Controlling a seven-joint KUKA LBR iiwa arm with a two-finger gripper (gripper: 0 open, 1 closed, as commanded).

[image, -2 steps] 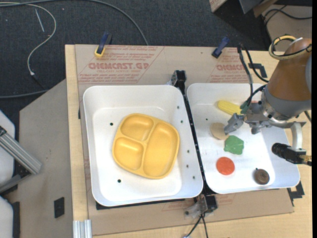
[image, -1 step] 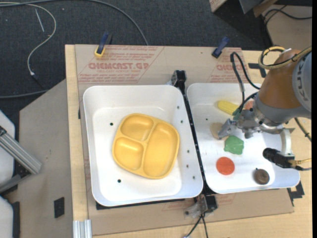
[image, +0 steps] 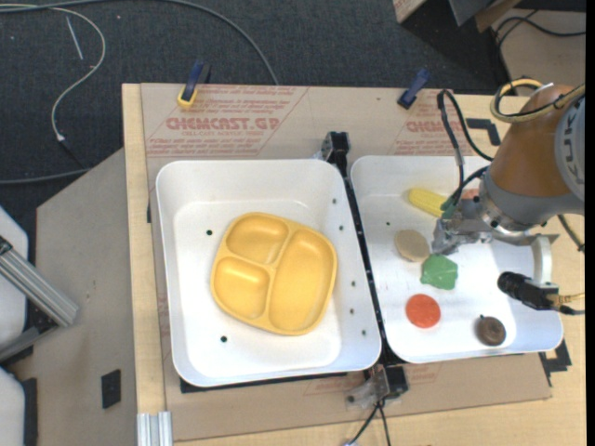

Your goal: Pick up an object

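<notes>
The arm (image: pixel 539 156) runs off the right edge (its body hides the end effector's (image: pixel 449 240) fingertips).

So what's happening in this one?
The arm's gripper is down in the right bin, low among the small objects there, just above the green piece and beside the tan disc. Whether it has hold of anything cannot be told from this angle. Also in that bin are a yellow piece, a red disc and a brown round piece. The left bin holds a yellow divided plate.
</notes>
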